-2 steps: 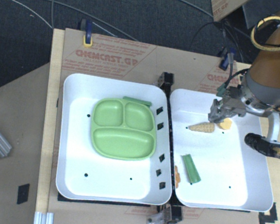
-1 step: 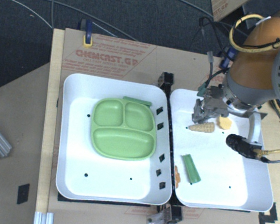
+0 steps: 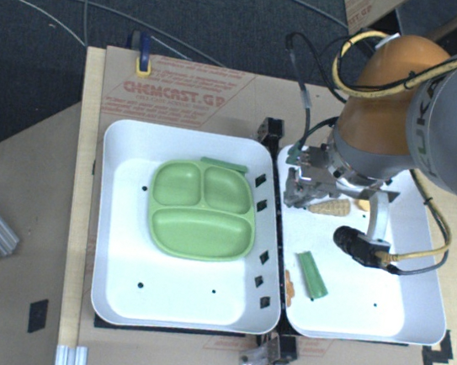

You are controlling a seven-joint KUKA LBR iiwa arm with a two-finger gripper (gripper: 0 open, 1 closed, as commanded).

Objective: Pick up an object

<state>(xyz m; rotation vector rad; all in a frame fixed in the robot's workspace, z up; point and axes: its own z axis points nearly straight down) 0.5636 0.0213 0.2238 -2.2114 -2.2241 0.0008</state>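
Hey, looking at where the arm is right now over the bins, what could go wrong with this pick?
1. The gripper hangs over the right bin close to the divider between the bins, so a descent might clip the bin wall.
2. The tan object lies partly under the wrist, so a grasp may only nudge it.
3. The green block and the thin orange piece lie well away from the gripper, so this try may miss them.
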